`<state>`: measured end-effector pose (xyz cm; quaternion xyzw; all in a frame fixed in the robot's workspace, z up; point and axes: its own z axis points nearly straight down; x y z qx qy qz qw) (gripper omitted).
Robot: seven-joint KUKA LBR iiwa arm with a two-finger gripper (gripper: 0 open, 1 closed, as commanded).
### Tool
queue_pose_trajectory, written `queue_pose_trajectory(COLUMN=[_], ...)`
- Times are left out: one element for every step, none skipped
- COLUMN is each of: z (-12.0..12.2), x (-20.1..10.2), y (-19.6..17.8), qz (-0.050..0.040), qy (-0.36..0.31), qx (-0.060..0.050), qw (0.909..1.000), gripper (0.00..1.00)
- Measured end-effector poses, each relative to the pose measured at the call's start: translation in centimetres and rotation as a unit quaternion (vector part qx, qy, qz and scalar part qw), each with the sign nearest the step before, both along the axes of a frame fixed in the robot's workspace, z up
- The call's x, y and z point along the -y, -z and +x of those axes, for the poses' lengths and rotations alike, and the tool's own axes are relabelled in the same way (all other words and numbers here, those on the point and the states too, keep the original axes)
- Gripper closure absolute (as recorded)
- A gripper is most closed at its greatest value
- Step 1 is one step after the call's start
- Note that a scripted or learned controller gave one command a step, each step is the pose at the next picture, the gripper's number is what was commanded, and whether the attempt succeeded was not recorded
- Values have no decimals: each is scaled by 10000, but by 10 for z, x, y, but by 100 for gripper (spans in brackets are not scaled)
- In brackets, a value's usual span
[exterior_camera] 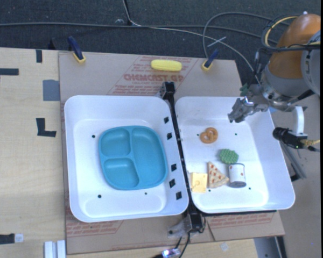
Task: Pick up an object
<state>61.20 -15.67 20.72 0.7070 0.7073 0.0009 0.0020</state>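
The gripper hung over the upper right corner of the right bin, and whether its pincer was apart or together could not be told from this angle. Nothing showed between its tips. Below it, mid-bin, lay the pretzel. Lower down sat the green broccoli piece, the small can just under it, the pizza slice beside the can, and the yellow cheese piece at the bin's lower left. In the left bin rested a blue divided plate.
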Motion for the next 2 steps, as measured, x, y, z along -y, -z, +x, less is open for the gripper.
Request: queue_pose_trajectory(z=[8, 9], x=[3, 3], y=[-47, -61], qz=[1, 7], qy=[-5, -5], qx=[-1, -16], qw=[10000, 10000], gripper=[100, 100])
